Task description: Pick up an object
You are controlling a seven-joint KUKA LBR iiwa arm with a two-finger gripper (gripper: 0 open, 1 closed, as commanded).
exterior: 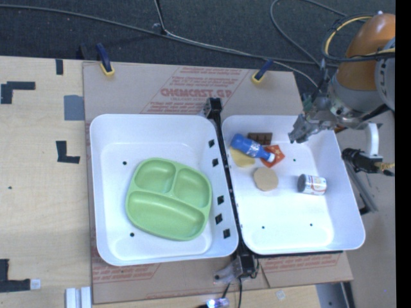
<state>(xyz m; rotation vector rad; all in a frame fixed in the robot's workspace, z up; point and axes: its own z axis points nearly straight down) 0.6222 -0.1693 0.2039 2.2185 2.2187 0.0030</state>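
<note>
The right bin holds a blue bottle, a brown block, an orange-red packet, a yellow piece, a tan round disc and a small silver can lying on its side. My gripper hangs over the bin's back right part, above and to the right of the cluster of objects. Nothing shows between its fingers.
The left bin carries a green divided plate. A black divider runs between the bins. Cables loop over the dark floor at the back, and clamps pin the cardboard sheet.
</note>
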